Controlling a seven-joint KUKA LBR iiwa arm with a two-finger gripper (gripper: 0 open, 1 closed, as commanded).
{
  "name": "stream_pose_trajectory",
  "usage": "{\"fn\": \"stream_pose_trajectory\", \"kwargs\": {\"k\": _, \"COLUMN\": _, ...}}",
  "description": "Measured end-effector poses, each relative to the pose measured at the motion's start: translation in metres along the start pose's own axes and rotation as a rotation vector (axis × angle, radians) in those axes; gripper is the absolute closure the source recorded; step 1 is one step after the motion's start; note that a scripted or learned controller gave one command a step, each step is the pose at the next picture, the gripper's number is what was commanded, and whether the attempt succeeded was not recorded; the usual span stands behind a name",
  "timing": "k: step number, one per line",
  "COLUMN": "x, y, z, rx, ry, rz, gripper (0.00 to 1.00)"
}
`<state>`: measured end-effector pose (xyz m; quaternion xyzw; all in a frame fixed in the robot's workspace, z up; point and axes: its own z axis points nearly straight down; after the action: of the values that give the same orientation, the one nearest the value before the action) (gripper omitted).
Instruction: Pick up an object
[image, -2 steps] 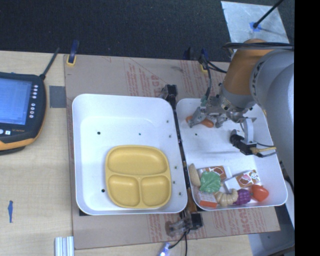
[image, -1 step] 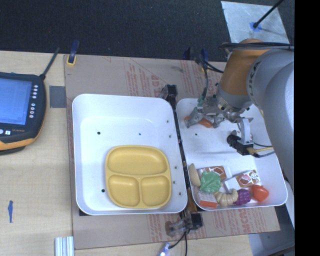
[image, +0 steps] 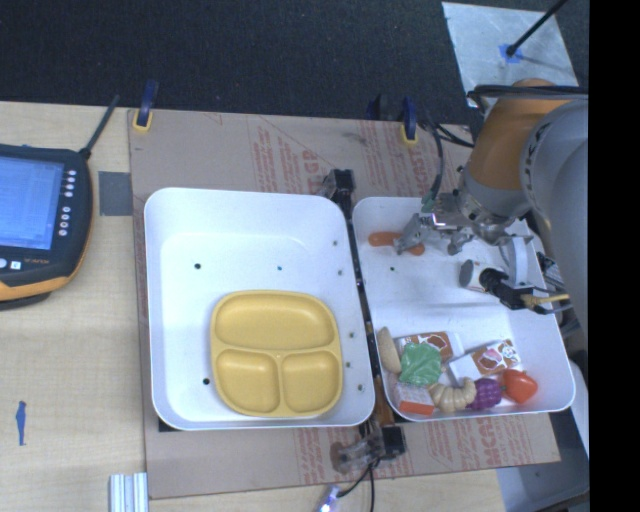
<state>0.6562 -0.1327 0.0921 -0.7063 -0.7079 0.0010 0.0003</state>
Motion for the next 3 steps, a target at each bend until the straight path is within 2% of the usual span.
{"fn": "stream_pose_trajectory", "kwargs": {"k": 1, "x": 0.037, "y": 0.000, "z": 0.000, "rx": 0.004, "ry": 0.001, "rz": -0.003, "gripper": 0.00}}
{"fn": "stream_pose_trajectory", "kwargs": {"k": 2, "x": -0.017, "y": 0.000, "z": 0.000, "rx": 0.000, "ry": 0.000, "rz": 0.000, "gripper": 0.00}}
{"fn": "stream_pose_trajectory", "kwargs": {"k": 3, "x": -0.017, "y": 0.000, "z": -0.011, "rx": 0.001, "ry": 0.000, "rz": -0.002, "gripper": 1.00}}
